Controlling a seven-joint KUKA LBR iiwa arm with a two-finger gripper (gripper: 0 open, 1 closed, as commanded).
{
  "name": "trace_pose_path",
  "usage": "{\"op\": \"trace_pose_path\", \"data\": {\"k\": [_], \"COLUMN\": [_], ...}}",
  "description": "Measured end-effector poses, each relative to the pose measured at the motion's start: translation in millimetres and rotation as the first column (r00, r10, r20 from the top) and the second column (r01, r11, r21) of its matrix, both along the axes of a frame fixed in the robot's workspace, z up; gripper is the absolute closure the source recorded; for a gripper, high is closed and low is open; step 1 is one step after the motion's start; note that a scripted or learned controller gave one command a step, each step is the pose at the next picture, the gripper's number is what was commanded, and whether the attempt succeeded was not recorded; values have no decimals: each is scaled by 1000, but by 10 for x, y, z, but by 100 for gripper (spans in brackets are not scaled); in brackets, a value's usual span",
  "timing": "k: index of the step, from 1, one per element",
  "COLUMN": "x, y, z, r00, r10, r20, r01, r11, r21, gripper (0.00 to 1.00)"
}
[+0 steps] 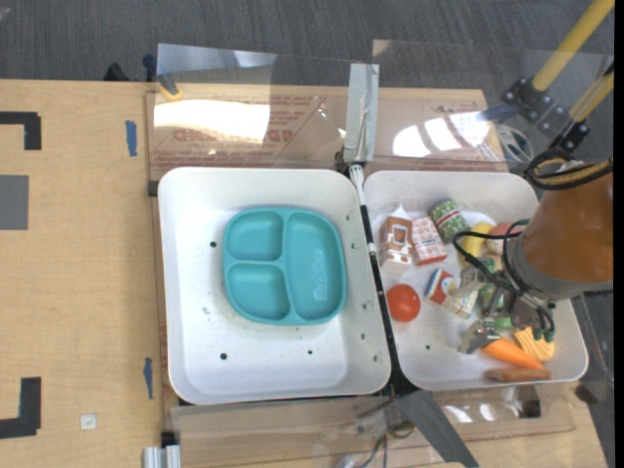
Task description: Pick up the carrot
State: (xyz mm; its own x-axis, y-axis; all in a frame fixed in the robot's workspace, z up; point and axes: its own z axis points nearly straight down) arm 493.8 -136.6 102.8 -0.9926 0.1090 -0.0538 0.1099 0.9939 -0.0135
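Observation:
The carrot, a short orange wedge, lies near the front right corner of the right bin. My gripper hangs low over that corner, just left of the carrot's tip and very close to it. The arm's grey body and orange band come in from the right and cover part of the bin's right side. Whether the carrot is touched cannot be made out.
A yellow ridged piece sits against the carrot. A red tomato, a green can, small boxes and a yellow item share the right bin. The left bin holds a teal divided plate.

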Motion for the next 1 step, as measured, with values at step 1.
{"op": "trace_pose_path", "data": {"k": [1], "x": [8], "y": [-109], "z": [-6], "r00": [1000], "r10": [-1], "r20": [-3], "r01": [2], "r11": [1000], "r21": [15], "gripper": [0]}}
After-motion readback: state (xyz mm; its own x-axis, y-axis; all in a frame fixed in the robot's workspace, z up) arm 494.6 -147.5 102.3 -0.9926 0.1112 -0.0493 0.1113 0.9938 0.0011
